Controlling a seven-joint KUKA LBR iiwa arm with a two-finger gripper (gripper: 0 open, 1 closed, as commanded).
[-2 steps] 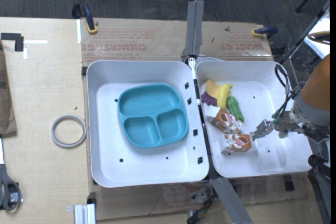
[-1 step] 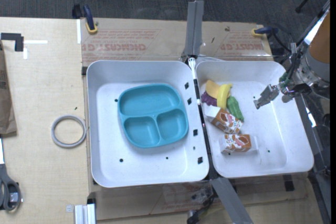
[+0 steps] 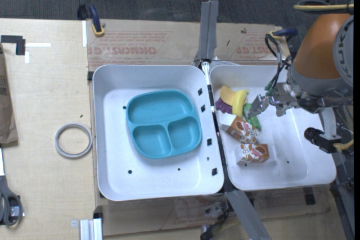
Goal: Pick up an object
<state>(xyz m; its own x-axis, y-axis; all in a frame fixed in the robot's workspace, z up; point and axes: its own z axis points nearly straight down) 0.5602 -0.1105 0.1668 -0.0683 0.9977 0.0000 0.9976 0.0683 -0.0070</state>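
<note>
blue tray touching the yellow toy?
Apart. The camera view shows the blue tray in the left bin, the yellow toy in the right bin, with the bin walls between.

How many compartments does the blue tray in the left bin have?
3. The blue tray has one long compartment across its far side and two smaller ones nearer the camera: one left, one right. None looks hidden.

blue divided plate (image 3: 163,130), white bins (image 3: 107,137), yellow toy (image 3: 236,99)
</note>
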